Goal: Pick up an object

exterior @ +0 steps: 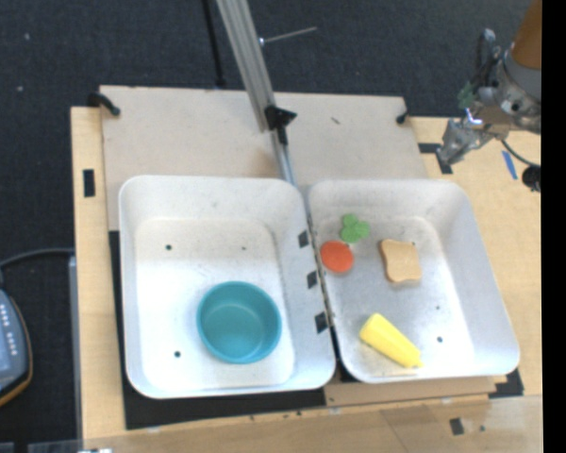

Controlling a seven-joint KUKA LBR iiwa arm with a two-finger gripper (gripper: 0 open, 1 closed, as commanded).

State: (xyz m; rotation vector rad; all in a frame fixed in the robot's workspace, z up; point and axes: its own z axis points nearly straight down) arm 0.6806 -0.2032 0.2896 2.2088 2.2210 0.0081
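We see gripper (460, 142) above bench (509, 196), outside right bin (472, 225); grip state unclear | carrot (340, 250), bread (401, 260), banana (390, 340) inside | bowl (239, 322) in left bin (151, 215)

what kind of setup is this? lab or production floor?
Most likely a lab grasping testbed, not production. Two shallow white bins, left bin and right bin, sit on a plywood bench. The right bin holds toy items like a yellow piece. An aluminium mast rises behind them.

The arm reaches in at the upper right, its claw (456, 147) hanging low, angled down and leftward.
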